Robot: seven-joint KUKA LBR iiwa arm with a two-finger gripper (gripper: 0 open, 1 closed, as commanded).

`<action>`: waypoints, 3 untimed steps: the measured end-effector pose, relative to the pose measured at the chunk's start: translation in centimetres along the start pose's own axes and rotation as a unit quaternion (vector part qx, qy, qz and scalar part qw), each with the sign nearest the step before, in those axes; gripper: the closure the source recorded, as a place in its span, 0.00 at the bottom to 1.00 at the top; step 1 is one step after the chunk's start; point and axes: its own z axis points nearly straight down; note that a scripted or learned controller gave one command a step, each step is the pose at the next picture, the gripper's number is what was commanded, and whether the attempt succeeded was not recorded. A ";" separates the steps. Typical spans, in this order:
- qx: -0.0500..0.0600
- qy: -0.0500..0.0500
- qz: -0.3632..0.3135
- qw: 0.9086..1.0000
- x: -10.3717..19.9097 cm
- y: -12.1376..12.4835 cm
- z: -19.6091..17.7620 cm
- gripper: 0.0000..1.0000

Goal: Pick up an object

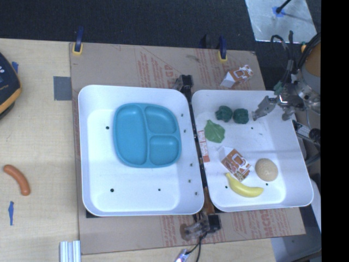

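A wooden worktop point(38, 146) seen from above carries two shallow white bins side by side on a sheet of cardboard. The left bin point(98, 195) holds a blue divided plate point(146, 134). The right bin point(289, 195) holds the things on offer for picking: two dark green broccoli pieces point(232, 114) near its far edge, a lighter green leaf point(214, 131) just below them, a small brown-and-white carton point(236, 164), a round tan bun point(266, 169) beside it, and a yellow banana point(244, 188) near the front wall. The robot's claw point(262, 109) reaches in from the right and hangs over the far right corner of that bin, near the broccoli but apart from it; nothing sits between its tips, and the view is too small to tell how wide it stands. Judging by this, the pick has not been made: every object lies in the bin, so the approach, closing and lift all remain. A toy sausage point(17, 179) lies loose on the worktop, far left.
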 end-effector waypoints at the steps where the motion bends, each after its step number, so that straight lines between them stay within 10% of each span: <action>1: 0.000 0.000 0.000 1.000 1.2 5.1 5.7 0.00; 2: 0.000 -0.001 0.000 1.000 -0.9 -0.2 9.9 0.00; 3: 0.017 0.003 -0.002 1.000 4.0 4.7 11.1 0.00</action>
